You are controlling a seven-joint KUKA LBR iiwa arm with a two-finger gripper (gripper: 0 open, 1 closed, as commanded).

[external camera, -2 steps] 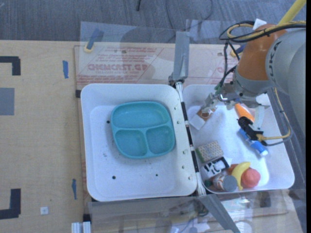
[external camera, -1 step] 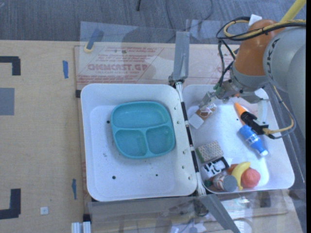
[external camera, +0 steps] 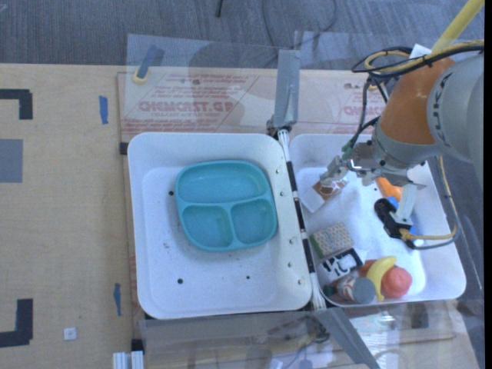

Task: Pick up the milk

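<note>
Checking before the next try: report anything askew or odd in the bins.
The small carton in the right bin lies tipped against the left wall, under the gripper. The toys are heaped in the near corner. The blue tray lies flat.

From my seat, the teal plate (external camera: 226, 204) is my landmark: it takes the middle of the left bin (external camera: 154, 283), with bare white floor open all around it. Right of the plate, past the divider rim, the right bin (external camera: 453, 283) is crowded. The arm (external camera: 430, 106) and claw (external camera: 338, 171) hang over its far end above a small carton (external camera: 329, 187). Nearer me a patterned packet (external camera: 332, 238), a black-and-white box (external camera: 340, 263) and toy fruit (external camera: 388, 277) block the front; only a white strip lies between.
</note>
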